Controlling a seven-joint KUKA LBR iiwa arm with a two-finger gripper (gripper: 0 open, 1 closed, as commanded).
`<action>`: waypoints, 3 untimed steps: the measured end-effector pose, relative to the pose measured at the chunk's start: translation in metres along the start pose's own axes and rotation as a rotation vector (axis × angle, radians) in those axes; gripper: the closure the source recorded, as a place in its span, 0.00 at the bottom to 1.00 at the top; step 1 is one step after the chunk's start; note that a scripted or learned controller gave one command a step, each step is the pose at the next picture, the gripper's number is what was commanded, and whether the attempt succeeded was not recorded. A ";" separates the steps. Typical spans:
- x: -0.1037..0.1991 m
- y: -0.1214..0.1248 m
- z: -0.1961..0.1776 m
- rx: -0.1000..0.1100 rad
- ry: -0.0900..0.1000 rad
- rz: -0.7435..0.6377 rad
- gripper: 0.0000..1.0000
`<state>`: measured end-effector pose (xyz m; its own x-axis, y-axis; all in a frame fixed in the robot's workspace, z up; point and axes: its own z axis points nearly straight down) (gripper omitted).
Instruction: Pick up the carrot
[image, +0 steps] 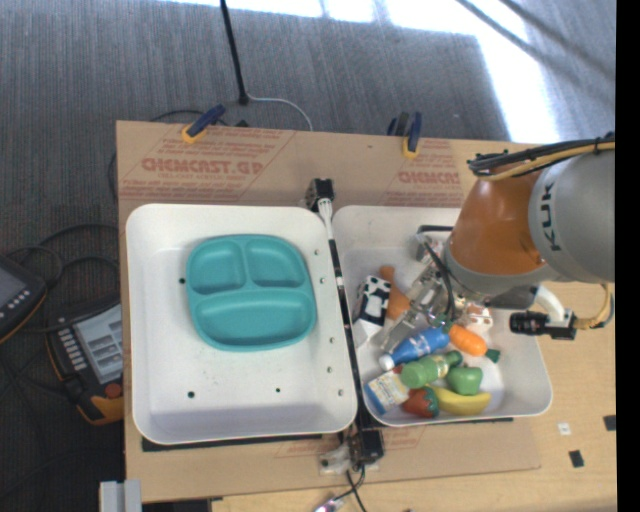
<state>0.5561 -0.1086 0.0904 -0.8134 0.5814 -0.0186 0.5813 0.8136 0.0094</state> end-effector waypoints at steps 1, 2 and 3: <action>-0.012 -0.086 -0.001 0.005 0.007 -0.206 0.00; 0.031 -0.062 -0.001 0.005 -0.002 -0.356 0.00; -0.020 -0.049 -0.096 0.004 0.014 -0.444 0.00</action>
<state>0.5417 -0.1602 0.1864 -0.9844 0.1759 -0.0060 0.1759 0.9844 -0.0005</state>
